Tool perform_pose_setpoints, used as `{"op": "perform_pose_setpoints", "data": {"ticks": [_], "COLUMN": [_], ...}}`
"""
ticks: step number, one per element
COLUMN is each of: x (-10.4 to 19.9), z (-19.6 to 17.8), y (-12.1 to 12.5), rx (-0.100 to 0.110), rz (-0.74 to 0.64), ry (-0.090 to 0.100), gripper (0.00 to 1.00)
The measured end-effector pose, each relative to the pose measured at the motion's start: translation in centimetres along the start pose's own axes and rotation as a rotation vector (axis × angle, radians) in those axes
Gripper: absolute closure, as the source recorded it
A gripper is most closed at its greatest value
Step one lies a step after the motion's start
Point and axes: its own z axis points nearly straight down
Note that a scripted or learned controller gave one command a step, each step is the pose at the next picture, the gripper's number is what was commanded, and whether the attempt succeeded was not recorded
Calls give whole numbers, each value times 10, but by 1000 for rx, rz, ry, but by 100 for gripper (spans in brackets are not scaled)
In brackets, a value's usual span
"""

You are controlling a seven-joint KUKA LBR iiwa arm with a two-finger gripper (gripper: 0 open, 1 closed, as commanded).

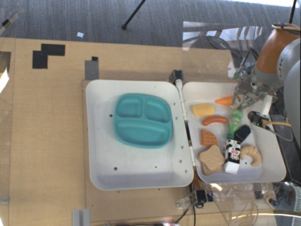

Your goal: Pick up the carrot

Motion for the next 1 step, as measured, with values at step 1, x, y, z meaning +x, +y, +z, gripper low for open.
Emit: {"op": "perform_pose_setpoints", "data": {"ticks": [1], "x": [-4], "z": [4], "y": [-4], "rx": [22], "rz": [-1], "ry": [-9], "gripper": [0]}}
